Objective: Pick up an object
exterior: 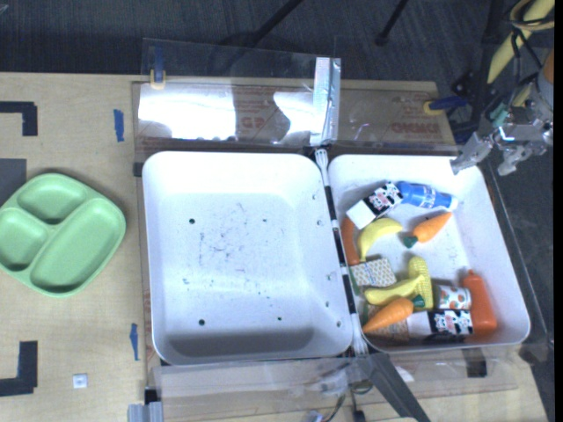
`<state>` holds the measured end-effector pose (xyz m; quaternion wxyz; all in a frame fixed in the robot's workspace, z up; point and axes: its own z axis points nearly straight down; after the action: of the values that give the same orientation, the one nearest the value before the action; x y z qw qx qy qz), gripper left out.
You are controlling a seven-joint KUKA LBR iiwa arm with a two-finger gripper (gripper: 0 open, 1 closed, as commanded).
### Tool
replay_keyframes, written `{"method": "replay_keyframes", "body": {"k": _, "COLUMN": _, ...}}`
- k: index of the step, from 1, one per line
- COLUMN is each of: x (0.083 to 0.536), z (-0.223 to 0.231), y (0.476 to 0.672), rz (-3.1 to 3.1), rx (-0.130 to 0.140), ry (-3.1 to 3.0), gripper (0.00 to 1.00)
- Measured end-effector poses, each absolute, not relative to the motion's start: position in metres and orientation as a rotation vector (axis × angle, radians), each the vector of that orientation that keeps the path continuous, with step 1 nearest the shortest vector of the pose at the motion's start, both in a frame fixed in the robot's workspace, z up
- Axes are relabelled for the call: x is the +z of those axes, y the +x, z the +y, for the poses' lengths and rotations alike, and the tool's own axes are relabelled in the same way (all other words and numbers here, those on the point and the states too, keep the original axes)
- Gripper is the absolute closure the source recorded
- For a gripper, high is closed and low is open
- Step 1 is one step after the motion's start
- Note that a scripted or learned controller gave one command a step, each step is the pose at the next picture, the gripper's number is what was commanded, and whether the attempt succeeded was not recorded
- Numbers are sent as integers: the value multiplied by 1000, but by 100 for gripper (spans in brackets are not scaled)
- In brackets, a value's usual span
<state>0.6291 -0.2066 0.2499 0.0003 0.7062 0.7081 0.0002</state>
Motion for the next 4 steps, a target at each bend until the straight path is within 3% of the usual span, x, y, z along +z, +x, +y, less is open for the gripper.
{"method": "replay_keyframes", "body": {"k": 1, "x": 168, "z": -205, "y": 622, "rz": 2607, "rx": 1, "ry": 1752, "gripper": 0}}
{"method": "replay_keyframes", "body": {"k": 2, "x": 105, "z": -198, "y": 635, "rz": 2616, "rx": 10, "ry": 1707, "gripper": 0}}
{"method": "replay_keyframes", "body": {"k": 3, "x": 177, "z": -181, "y": 614, "rz": 2825, "rx": 2, "ry": 1360, "gripper": 0}}
{"method": "replay_keyframes", "body": {"k": 4, "x": 87, "z": -192, "y": 624, "rz": 2900, "rx": 2, "ry": 1196, "gripper": 0}}
